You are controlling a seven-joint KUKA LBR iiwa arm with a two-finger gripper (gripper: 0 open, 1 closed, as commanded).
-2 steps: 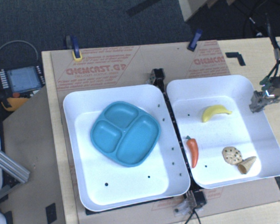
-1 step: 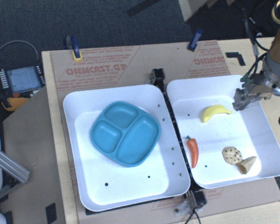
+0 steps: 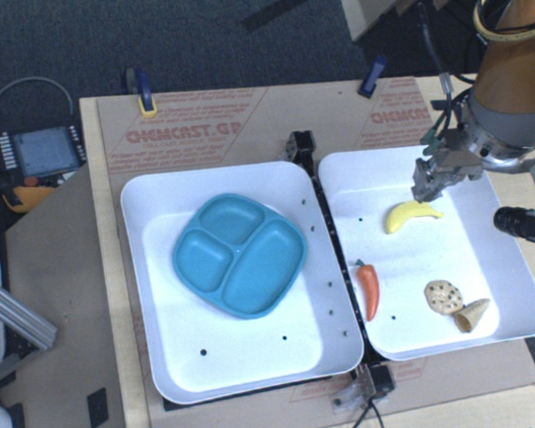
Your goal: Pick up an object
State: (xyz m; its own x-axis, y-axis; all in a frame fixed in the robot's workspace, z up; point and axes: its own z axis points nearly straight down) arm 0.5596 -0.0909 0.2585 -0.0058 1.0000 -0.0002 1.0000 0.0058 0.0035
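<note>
I've got the gripper low over the right bin, in its upper half. The arm comes in from the right w/ the orange band above the wrist. From this angle the tool end is a dark grey lump & I can't tell how wide it's open, or whether it has anything. Nothing visibly clamped there that I can make out.

The banana is the closest thing: yellow, lying flat on the bin floor just below the tool tip, curve arching up, right end nearly under the tip. Can't say if they're touching; looks v. close or just apart.

Rest of the right bin, relative to the tool tip: a chili pepper, red w/ green stem end up, lies lower & to the left, close to the bin's left wall, roughly upright in the frame. A round tan cookie w/ dark spots sits well below the tip, and a small tan wedge-shaped piece is touching or just beside it, lower right. All three well apart from the tip.

Left bin is far left of the tool, across the divider. It has a blue plate w/ three compartments, turned at an angle, about mid-bin. Both bins sit on a brown board w/ red print.
</note>
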